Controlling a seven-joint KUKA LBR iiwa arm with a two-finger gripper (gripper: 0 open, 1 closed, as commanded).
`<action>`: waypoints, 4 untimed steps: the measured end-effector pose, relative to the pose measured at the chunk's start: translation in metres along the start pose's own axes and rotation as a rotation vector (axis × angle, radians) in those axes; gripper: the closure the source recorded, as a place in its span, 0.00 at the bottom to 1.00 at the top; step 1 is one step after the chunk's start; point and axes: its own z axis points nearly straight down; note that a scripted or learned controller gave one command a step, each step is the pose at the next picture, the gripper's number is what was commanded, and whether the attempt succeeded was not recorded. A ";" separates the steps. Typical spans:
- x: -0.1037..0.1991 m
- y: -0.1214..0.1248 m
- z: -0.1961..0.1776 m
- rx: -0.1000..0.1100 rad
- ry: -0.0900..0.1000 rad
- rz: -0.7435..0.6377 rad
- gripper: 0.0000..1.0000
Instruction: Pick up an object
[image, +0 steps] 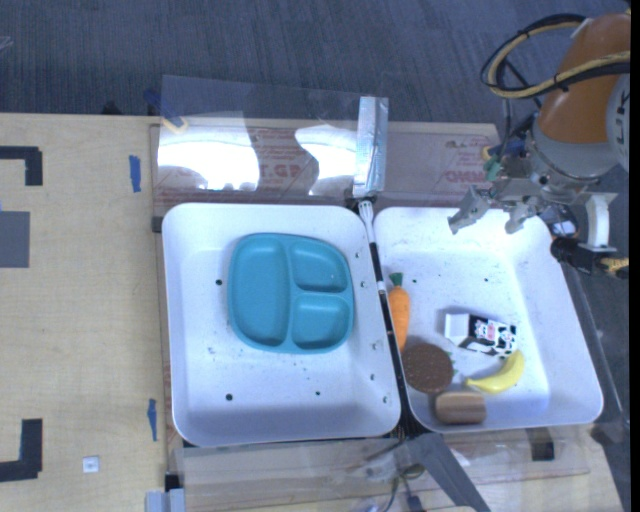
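Right now the left shallow white bin (190, 330) is holding a blue divided plastic plate (291, 292). The right white bin (565, 330) is holding an orange toy carrot (399, 312), brown round disc (428, 366), yellow banana (500, 374), tan block (460, 407) and black-and-white box (482, 332). The two-finger gripper (490, 215) is hovering spread apart, gripping nothing, over that bin's far edge.

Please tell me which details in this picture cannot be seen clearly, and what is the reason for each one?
1. Grey arm with orange band: cut off by the camera view's top and right edges.
2. Small white and black patterned object in the right white bin: too small and blurred to identify.
3. Round brown disc: blurred, material unclear; it hides the orange carrot's lower tip.
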 end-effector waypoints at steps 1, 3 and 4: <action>-0.012 -0.023 -0.021 -0.002 -0.001 -0.300 0.00; -0.011 -0.059 0.079 -0.006 -0.001 -0.145 1.00; -0.011 -0.060 0.080 -0.005 -0.001 -0.145 0.00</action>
